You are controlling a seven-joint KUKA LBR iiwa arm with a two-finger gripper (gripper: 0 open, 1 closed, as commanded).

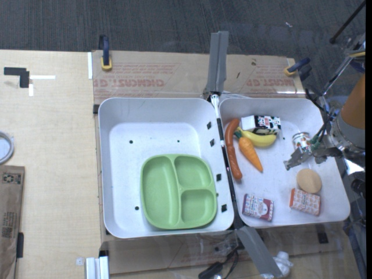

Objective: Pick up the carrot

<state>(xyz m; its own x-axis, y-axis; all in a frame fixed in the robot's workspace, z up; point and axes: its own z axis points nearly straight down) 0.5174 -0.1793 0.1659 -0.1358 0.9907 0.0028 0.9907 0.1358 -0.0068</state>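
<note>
The orange carrot (250,153) with a green stem end lies in the right bin (331,133), left of centre, slanting down to the right. It sits between a long red sausage (232,150) on its left and a banana (259,138) just above it. My gripper (297,157) hovers low over the right half of that bin, about a hand's width to the right of the carrot and apart from it. Nothing shows in its grasp.
The right bin also holds a black-and-white carton (263,122), a small can (300,139), a tan roll (309,181) and two red packets (257,206) (305,201). A green divided plate (177,190) lies in the left bin (116,156).
</note>
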